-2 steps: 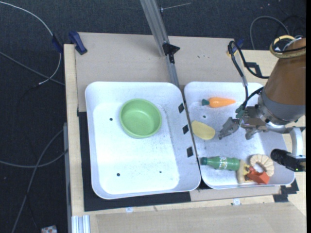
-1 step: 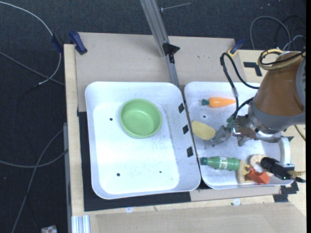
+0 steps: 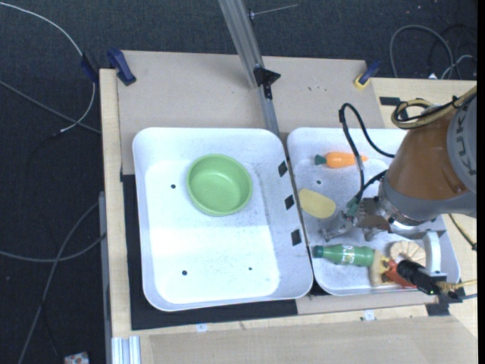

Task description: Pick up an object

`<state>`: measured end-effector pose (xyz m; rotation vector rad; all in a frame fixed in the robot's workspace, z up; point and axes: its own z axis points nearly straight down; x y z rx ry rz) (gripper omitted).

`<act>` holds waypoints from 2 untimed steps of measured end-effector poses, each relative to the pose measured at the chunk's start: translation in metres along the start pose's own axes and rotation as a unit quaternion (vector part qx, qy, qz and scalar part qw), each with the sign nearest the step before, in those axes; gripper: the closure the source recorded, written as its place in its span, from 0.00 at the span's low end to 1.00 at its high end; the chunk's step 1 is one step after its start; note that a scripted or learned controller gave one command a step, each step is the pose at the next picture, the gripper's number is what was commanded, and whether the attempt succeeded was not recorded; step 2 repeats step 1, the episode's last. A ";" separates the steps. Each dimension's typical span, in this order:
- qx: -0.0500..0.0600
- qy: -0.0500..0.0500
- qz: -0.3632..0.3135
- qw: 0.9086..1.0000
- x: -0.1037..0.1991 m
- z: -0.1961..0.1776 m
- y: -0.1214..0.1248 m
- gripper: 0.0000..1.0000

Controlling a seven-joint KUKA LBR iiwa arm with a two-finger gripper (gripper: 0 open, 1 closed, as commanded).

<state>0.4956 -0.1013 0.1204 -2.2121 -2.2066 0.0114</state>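
Your gripper (image 3: pixel 342 226) hangs low in the right bin (image 3: pixel 326 275); I cannot tell its state. Just below it lies the green bottle (image 3: pixel 348 255), on its side, white-capped.

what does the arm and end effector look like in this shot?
The arm is bulky and rounded: grey casing at the right edge, then a wide orange band, then a grey wrist ring. Black cables loop off it over the right bin; a yellow-and-black bundle sits behind it. The end effector is small, dark grey metal, with a green spot near its base. Its fingers are too small to make out.
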 end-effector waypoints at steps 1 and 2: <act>-0.005 0.000 0.001 1.000 0.001 -0.016 0.002 1.00; -0.005 0.000 0.001 1.000 0.001 -0.016 0.002 1.00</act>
